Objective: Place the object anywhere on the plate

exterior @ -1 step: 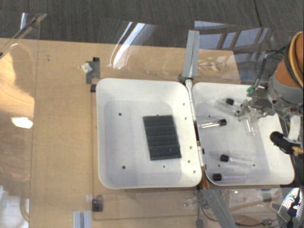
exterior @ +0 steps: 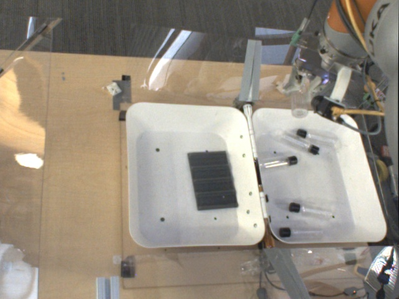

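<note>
The plate (exterior: 212,179) is a dark ridged rectangle lying flat in the middle of the left bin (exterior: 143,167). My gripper (exterior: 302,80) hangs over the far edge of the right bin (exterior: 358,185), well to the right of and beyond the plate. A clear tube (exterior: 299,102) stands upright between its fingers, its lower end just above the bin's far rim. Several more clear tubes with black caps lie in the right bin, such as one near the divider (exterior: 279,162) and one near the front (exterior: 307,210).
A grey upright bar (exterior: 251,73) stands behind the seam between the bins. Cables and the arm's orange-banded wrist (exterior: 349,11) crowd the upper right corner. A small black bracket (exterior: 123,95) sits on the bench beyond the left bin's far left corner.
</note>
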{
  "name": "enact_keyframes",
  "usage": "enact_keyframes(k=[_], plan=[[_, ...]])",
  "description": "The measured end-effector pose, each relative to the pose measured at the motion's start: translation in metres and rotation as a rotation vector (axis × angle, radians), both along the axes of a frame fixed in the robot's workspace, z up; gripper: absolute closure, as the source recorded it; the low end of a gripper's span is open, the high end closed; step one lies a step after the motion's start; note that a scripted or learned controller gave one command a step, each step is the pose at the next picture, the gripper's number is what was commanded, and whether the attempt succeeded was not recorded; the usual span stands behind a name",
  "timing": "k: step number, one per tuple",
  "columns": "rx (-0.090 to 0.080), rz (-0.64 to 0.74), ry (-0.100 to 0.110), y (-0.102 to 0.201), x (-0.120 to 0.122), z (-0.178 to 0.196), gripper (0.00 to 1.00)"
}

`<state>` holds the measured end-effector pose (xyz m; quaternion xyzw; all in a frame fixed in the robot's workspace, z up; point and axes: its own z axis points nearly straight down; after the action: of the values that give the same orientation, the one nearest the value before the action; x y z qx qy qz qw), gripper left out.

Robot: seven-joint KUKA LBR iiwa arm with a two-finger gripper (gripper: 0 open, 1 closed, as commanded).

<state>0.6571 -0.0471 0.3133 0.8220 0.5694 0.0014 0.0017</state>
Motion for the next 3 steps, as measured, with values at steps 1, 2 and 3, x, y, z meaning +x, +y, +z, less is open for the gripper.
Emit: enact_keyframes(k=[1,2,3], plan=[[0.002,-0.451,0.003,0.059,-0.055,-0.027,1.00],[0.004,-0.737,0.006,0.100,-0.099,-0.130,1.00],[0.005,-0.866,0.003,0.182,-0.005,-0.140,1.00]])
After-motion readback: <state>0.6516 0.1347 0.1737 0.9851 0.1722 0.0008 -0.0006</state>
